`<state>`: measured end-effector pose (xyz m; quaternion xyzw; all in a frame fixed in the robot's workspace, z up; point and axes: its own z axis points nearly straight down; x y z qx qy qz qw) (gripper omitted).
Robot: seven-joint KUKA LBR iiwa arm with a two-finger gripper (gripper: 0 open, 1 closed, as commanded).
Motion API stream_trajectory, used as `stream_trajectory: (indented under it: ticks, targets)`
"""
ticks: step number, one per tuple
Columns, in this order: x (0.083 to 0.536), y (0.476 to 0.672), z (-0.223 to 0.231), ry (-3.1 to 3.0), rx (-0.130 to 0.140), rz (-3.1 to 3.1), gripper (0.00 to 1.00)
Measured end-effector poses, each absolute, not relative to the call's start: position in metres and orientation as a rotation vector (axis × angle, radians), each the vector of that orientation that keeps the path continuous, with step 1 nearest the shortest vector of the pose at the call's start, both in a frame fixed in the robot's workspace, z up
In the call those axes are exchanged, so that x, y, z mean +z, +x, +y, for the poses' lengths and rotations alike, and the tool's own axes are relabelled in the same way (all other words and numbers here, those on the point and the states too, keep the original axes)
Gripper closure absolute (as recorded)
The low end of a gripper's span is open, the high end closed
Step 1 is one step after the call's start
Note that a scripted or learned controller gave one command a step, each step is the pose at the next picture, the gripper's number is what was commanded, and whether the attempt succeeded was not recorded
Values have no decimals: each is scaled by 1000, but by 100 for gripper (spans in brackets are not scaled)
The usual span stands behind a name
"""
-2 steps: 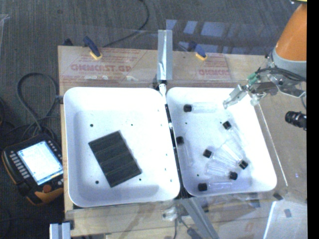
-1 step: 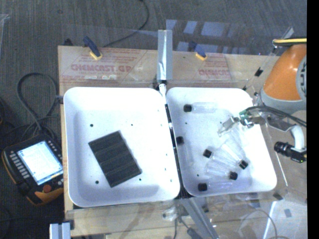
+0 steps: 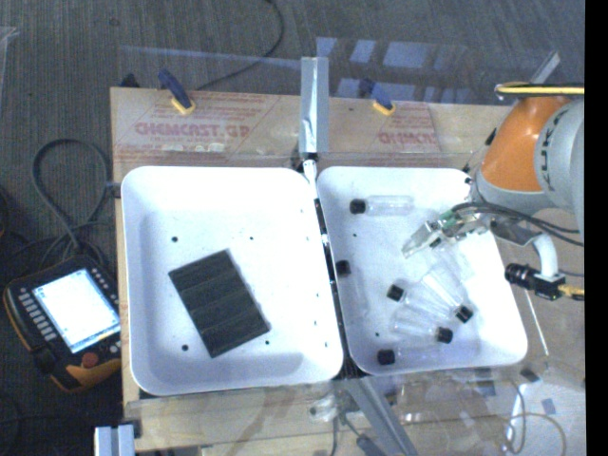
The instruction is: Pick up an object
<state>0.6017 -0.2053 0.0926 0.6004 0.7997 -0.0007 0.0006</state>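
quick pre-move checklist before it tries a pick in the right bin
1. Targets present: clear tubes with black caps lie in the right bin. ok
2. End effector over that bin, above its upper middle. ok
3. Something between the fingers: cannot tell.
4. Target standing alone: the tubes lie crowded, some touching. not ok
5. Tube outlines readable: transparent on white, faint. not ok
6. Left bin holds a black ribbed slab, far from the arm. ok
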Motion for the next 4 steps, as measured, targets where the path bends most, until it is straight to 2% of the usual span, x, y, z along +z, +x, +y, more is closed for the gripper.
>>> stream_trajectory:
  ticks: [1, 2, 3, 4]
  targets:
    - [89, 646, -186, 1842, 4, 2530, 0]
    - [88, 668, -150, 1777, -12, 2587, 0]
    - [88, 668, -150, 1777, -12, 2587, 0]
    - [95, 664, -151, 1783, -29, 2597, 100]
